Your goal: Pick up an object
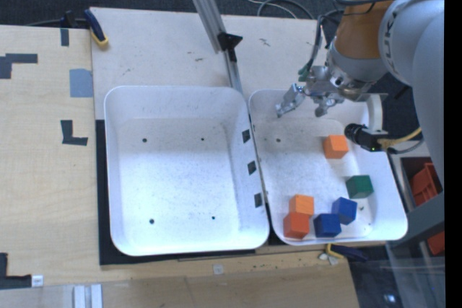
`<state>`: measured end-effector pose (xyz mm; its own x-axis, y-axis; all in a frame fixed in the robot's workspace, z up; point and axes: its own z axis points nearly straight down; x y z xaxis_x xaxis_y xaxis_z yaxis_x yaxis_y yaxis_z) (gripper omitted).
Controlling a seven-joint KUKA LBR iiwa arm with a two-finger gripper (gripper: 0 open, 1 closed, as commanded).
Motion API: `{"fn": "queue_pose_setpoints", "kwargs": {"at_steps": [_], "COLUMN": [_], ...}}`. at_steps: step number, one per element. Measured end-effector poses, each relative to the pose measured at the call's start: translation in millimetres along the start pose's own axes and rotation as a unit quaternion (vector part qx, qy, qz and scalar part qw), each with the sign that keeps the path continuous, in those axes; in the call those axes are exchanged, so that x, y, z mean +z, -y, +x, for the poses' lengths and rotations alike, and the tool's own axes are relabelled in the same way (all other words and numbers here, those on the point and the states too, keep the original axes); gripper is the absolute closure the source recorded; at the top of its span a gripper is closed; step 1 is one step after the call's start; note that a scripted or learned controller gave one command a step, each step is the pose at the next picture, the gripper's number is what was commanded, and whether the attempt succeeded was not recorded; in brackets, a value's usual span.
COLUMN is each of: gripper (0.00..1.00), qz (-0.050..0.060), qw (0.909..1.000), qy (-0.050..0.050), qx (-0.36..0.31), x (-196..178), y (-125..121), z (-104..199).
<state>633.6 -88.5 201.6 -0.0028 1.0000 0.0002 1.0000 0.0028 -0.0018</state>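
Item 1. Left bin [115,155]: a shallow white tray, at nine o'clock of the right bin, their rims touching.

Item 2. Right bin [289,148]: holds every candidate for picking. A cluster is seen toward its six o'clock corner: a red-orange block [295,226] touching an orange block [302,204] just above it, with two blue blocks [328,225] [345,209] packed at their three o'clock. A green block [359,186] lies just beyond, near the rim. A lone orange cube [335,146] sits well apart from the cluster, toward twelve o'clock.

Item 3. Gripper [304,105]: held above the bin's twelve o'clock end, at about ten o'clock of the lone orange cube and apart from it. Its two fingers are spread and nothing is seen between them.

Item 4. Risks, as judged. The lone orange cube is probably the easiest target. A descent from the present position would land on bare floor, so a sideways correction is needed first. A slight offset could push the cube away instead of straddling it. In the cluster, fingers could be blocked by neighbouring blocks or two blocks could be pinched at once. The green block's closeness to the rim could cause a finger to strike the wall.
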Motion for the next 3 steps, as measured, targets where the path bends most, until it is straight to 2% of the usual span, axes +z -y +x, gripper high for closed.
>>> {"fn": "queue_pose_setpoints", "kwargs": {"at_steps": [1,2,3], "gripper": [0.00,0.00,0.00], "qz": [0.001,-0.002,-0.002], "qw": [1.0000,1.0000,1.0000], "qy": [0.002,0.000,0.000], "qx": [0.003,-0.001,-0.001], "x": [27,93,110], "y": [0,36,-19], "z": [-65,-109,-107]}}
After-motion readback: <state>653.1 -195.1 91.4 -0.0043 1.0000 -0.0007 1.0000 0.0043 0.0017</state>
